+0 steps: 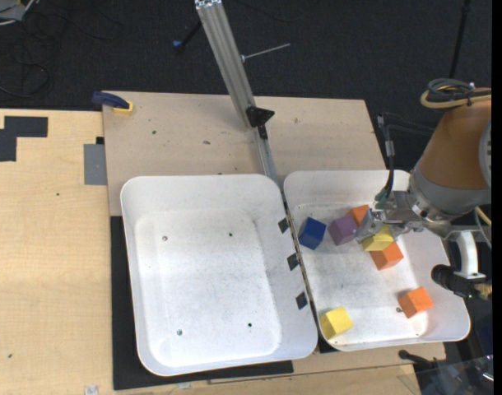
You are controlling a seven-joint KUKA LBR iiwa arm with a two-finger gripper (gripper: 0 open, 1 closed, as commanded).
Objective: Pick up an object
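Observation:
Several small blocks lie in the right bin [362,290]: a blue cube [312,232], a purple cube [343,229], a yellow block [380,240], an orange block [388,257], an orange cube [415,301] and a yellow cube [336,321]. Another orange piece [360,214] peeks out behind the purple cube. My gripper [384,219] reaches in from the right and hangs low over the cluster, right at the yellow block and close to the purple cube. The wrist hides part of the yellow block.
The left bin [129,194] sits beside the right one, with black clips [291,261] along the shared wall. A slanted metal rail [231,64] rises behind the bins. The grey arm body [453,159] covers the right bin's far right corner.

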